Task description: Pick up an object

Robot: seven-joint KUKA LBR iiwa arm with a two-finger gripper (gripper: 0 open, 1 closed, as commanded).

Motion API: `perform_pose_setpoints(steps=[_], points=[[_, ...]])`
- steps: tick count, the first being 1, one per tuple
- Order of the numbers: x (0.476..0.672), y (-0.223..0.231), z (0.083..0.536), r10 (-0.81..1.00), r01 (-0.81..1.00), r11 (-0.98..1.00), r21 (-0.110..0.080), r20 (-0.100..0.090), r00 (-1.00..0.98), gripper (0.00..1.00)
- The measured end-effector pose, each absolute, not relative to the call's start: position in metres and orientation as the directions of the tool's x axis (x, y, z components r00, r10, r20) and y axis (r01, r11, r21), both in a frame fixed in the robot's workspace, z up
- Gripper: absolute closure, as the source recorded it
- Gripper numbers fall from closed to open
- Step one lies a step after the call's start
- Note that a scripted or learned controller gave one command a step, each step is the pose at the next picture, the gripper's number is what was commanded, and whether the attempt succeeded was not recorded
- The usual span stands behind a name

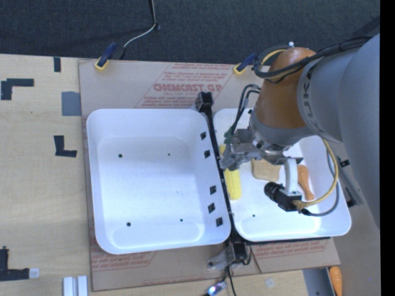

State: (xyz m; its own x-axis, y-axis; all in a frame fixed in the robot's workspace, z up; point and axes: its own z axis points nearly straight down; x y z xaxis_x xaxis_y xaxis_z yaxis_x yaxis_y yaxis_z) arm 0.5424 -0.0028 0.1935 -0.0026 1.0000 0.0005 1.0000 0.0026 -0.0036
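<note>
The grey arm with its orange band (284,91) is hung over the right white bin (321,227). The tool's (237,156) state cannot be told. A yellow oblong object (232,184) lies just beneath; centring over it before closing is advised.

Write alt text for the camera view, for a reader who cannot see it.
A grey robot arm with an orange band reaches into the right shallow white bin, above a yellow oblong object, a tan block and an orange carrot-shaped object. The left shallow white bin sits beside it.
</note>
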Motion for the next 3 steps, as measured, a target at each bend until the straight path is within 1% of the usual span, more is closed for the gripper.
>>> perform_pose_setpoints(steps=[1, 2, 3], points=[[0.543, 0.013, 0.270, 1.000, 1.000, 0.003, 0.005, 0.000, -0.003, 1.00], [0.494, -0.051, 0.402, 1.000, 1.000, -0.005, 0.013, -0.002, 0.005, 1.00], [0.484, 0.036, 0.387, 1.000, 1.000, 0.008, -0.001, 0.001, -0.008, 1.00]])
